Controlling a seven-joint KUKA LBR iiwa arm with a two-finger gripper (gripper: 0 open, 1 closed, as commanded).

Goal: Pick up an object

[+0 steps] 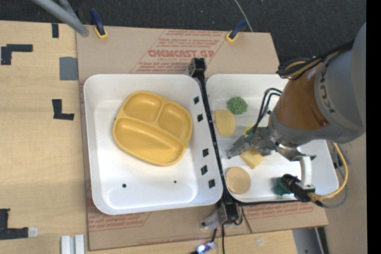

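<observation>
Jaws [243, 148], whether open or closed I cannot tell, hang in the right bin [324, 178] just beside a yellow wedge [252, 159], between a pale yellow piece [225, 122] and a tan disc [238, 179].

The bench [36, 146], pale wood with black marks, is carrying a brown cardboard sheet [178, 50] with red print, and two clamps [98, 27] are sitting at the sheet's far edge. The left white bin [98, 146] is lying on the sheet toward its left side. The right white bin [324, 178] is sitting just beside the left one, on the sheet's right side, the two meeting along a black divider [205, 128].
</observation>
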